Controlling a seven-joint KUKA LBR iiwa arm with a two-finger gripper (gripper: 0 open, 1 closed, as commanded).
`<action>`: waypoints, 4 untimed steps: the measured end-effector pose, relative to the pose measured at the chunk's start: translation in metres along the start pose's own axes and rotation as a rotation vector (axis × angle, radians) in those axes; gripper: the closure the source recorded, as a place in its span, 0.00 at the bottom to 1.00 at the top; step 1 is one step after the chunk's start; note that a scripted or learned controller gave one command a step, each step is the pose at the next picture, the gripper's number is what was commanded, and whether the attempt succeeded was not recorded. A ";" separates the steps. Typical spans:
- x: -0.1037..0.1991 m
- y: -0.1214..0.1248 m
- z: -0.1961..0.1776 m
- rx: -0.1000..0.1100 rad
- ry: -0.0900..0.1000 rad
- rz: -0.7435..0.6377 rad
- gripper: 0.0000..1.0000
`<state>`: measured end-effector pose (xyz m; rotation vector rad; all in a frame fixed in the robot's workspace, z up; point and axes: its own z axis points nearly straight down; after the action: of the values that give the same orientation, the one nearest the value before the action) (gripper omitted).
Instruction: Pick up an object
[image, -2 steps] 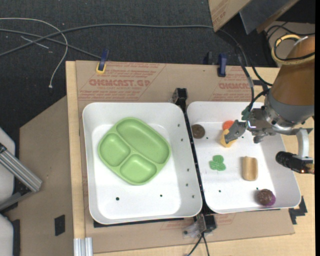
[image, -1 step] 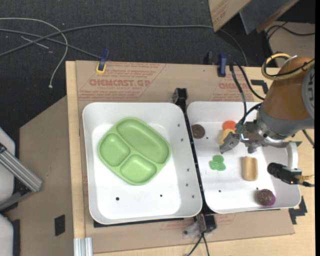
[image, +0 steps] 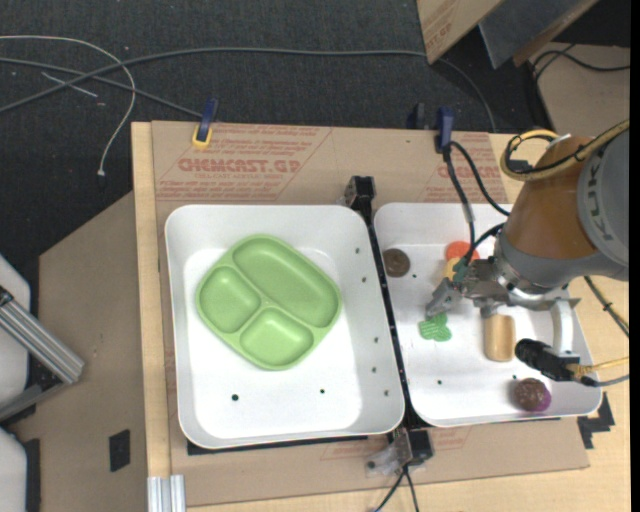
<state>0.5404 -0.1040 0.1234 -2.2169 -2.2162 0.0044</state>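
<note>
**Arm poised over the right bin, small green piece just below its tip**

The gripper (image: 445, 297) hangs low over the right bin (image: 470, 385), pointing toward the divider. Whether the jaws are parted or closed I cannot tell; nothing visibly sits between them. The nearest candidate is a small green object (image: 434, 329), lying directly beneath and slightly toward the front edge, its long axis roughly across the bin. A tan cylinder (image: 499, 337) lies just to its right, upright along the bin's depth. The green divided plate (image: 268, 300) sits in the left bin (image: 200, 240).
</note>
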 end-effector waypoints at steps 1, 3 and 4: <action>0.001 0.000 0.041 -0.002 0.000 0.001 0.00; 0.003 -0.001 -0.016 -0.011 -0.003 -0.001 1.00; 0.000 0.002 -0.060 -0.013 -0.004 -0.001 1.00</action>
<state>0.5432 -0.1040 0.1831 -2.2239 -2.2258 -0.0057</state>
